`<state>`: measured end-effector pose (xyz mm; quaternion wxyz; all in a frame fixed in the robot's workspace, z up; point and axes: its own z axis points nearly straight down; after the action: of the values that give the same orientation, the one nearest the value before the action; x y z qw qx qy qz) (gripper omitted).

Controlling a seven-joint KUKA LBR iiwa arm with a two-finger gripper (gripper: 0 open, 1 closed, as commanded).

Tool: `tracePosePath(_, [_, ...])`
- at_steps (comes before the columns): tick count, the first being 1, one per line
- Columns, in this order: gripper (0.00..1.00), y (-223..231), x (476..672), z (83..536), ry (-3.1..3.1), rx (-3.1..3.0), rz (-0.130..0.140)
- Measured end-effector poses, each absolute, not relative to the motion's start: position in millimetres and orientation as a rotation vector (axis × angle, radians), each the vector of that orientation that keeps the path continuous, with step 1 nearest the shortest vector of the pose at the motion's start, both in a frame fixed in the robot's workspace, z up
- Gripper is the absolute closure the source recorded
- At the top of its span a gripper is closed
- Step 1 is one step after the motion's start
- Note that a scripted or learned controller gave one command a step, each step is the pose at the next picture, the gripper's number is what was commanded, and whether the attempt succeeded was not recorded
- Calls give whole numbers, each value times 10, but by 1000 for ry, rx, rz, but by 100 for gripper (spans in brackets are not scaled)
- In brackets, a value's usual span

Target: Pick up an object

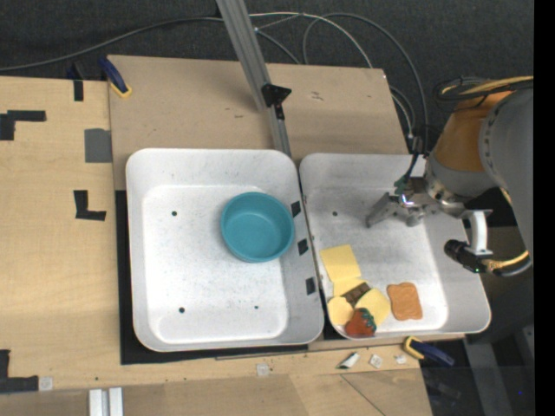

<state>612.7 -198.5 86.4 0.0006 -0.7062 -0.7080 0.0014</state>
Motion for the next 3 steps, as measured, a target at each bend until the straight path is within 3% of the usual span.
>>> tracePosePath(1, [100,-1979,6132,981,-2225,-2216,4])
tracePosePath(2, [100,-1990,6226,1455,-2225,-2222,-2])
tracePosePath(3, [100,-2030,6143,1971,-2225,-2224,-2])
